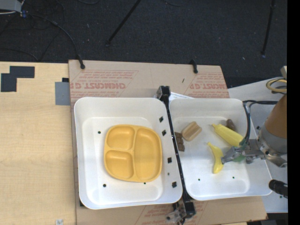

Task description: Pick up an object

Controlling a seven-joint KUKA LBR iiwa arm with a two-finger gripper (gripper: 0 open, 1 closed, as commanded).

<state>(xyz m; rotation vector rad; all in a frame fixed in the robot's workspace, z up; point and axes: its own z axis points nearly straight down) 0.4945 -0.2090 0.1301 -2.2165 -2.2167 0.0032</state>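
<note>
My gripper (230, 155) low in right bin (206, 191), reaching in from right edge. Fingers slightly parted, nothing between them. Yellow banana (215, 157) just left of fingertips, close, contact unclear. Yellow corn (228, 134) just above. Tan block (191, 131) further left. Yellow divided plate (133, 153) in left bin (89, 182).
</note>
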